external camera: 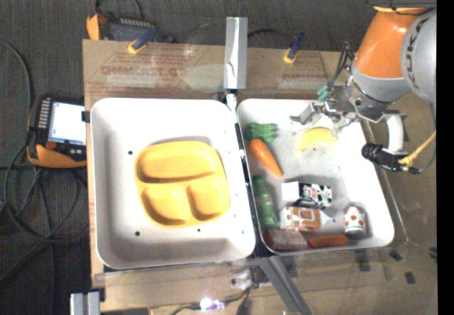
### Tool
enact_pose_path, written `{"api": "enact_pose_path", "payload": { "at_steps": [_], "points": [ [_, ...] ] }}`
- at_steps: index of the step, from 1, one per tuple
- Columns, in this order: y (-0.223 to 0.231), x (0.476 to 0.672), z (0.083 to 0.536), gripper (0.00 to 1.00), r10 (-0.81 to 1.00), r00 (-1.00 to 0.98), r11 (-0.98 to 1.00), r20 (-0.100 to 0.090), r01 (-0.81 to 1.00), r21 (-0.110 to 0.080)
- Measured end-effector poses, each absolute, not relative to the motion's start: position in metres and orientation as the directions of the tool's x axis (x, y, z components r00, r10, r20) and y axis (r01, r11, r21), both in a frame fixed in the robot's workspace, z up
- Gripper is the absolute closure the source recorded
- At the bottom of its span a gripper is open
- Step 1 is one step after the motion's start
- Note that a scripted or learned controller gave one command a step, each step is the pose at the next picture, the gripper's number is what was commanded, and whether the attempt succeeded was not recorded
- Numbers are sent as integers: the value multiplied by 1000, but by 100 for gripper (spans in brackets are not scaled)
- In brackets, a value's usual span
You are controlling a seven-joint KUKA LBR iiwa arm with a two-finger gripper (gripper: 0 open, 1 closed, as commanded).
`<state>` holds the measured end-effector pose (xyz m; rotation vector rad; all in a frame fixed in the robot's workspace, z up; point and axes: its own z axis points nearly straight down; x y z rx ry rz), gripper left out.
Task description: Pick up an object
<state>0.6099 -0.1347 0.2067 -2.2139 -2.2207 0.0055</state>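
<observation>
- Hovering over the far part of the right-hand shallow white bin [379, 196], the two-finger metal gripper [320, 113] hangs from the grey arm with the orange band [386, 30]; its thin fingers look spread apart with nothing between them, though they are small in this view.
- Nearest candidate to lift: the small pale yellow, lemon-like toy piece [316, 138], lying on the bin floor just below the gripper, toward the bin's far edge and apart from the other items.
- Judging by its look, it is light, rigid plastic with a smooth rounded skin, so it may squirt out of a pinch; closing across its narrower middle seems safest.
- It appears dull yellow, oval, slightly flattened.
- Along the bin's left wall lies an orange plastic carrot with green top [264, 154]; small printed cartons [306, 206] crowd the near edge.
- A yellow compartment tray [183, 182] sits in the left-hand white bin [106, 164].
</observation>
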Motion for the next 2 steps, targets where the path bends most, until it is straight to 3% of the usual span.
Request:
{"api": "enact_pose_path", "payload": {
  "at_steps": [1,2],
  "points": [
    [-205,625,150,0,995,103,-103,0,995,-7],
    [-177,595,188,0,992,-123,123,1,992,-6]
  ]
}}
